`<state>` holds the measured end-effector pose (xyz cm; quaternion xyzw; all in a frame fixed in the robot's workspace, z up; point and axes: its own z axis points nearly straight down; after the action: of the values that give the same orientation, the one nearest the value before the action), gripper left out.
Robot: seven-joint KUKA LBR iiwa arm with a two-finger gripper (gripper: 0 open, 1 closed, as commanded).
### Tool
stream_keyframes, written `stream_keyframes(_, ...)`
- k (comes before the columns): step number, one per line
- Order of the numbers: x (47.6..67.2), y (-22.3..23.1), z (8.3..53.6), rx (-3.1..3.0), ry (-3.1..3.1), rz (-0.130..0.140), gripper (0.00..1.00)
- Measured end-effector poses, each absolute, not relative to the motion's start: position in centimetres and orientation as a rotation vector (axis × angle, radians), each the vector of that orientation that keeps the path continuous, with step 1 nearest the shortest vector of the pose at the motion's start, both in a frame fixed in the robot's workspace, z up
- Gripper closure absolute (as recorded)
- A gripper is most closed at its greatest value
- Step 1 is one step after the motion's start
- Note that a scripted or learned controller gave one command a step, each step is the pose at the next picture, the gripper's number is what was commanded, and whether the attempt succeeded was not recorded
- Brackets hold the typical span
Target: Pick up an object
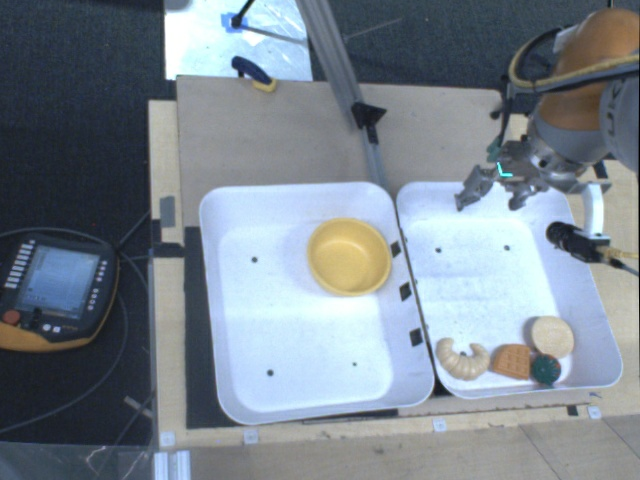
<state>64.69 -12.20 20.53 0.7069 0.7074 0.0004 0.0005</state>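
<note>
In the camera view, two shallow white bins are seen side by side on the bench. A yellow bowl (349,256) is set in the left bin (250,368), toward its upper right part, near the wall shared with the other bin.

In the right bin (480,268), four small things are gathered at the near edge: a pale curved pastry (462,357) at the left, an orange-brown piece (511,361) just beside it, a round tan biscuit (551,335) above and to the right, and a small dark green ball (545,370) touching the biscuit's lower side.

The gripper (494,197) is held above the far edge of the right bin, well apart from the four things. Its two fingers are seen spread apart, and nothing is held between them. The grey arm with its orange band (598,43) is seen entering from the upper right.

A handheld control pad (52,288) with a screen is laid on the dark floor at the left, apart from the bench.
</note>
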Motion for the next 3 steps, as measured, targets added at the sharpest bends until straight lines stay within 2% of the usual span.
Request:
stream_keyframes(1,64.7,-12.2,20.5,2.22,2.222,0.001,0.0)
stream_keyframes(3,63.6,-12.5,9.0,2.223,2.224,-0.004,0.0)
